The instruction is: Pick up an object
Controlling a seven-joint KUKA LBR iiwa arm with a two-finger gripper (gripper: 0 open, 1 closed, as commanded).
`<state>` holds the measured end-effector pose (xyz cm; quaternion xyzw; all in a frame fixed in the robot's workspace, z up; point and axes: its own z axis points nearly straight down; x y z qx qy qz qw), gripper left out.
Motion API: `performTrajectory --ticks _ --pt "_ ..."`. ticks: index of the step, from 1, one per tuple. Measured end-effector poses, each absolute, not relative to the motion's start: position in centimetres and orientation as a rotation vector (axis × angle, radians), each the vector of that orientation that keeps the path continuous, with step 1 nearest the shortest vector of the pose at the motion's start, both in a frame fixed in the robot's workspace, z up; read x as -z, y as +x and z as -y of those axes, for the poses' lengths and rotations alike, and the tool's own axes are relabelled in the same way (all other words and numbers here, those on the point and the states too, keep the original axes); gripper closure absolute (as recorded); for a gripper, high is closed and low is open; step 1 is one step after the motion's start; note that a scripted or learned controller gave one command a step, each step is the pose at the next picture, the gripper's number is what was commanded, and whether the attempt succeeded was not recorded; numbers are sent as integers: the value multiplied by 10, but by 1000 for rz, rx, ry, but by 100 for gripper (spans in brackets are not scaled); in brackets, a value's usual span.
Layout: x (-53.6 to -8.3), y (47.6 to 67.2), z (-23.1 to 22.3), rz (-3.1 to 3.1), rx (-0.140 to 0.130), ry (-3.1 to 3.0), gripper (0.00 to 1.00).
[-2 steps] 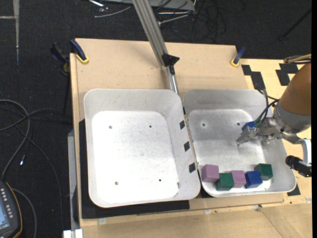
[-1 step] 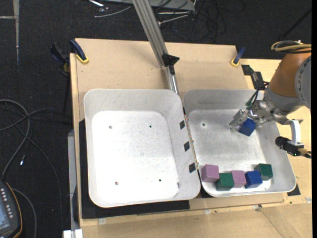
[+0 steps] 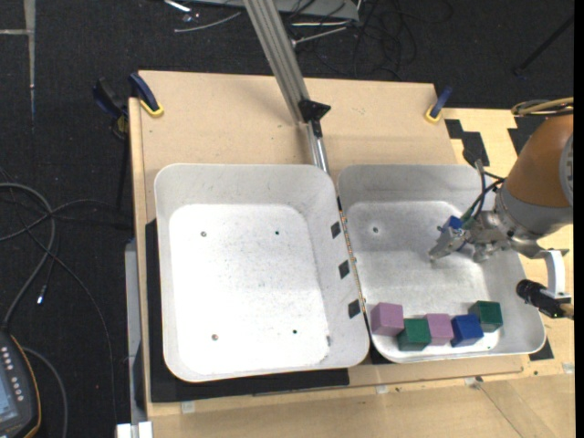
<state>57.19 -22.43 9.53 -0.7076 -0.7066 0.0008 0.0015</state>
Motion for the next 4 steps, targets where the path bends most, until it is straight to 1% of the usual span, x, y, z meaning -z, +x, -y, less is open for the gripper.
performTrajectory --ticks 1,2,3,4 --pt "-96 630 224 2231 5 -2221 0" --pt "-106 628 224 2230 0 -2220 100" --pt "-197 572 160 2227 5 -2216 100" --pt "-221 521 197 2216 -3 -2227 100"
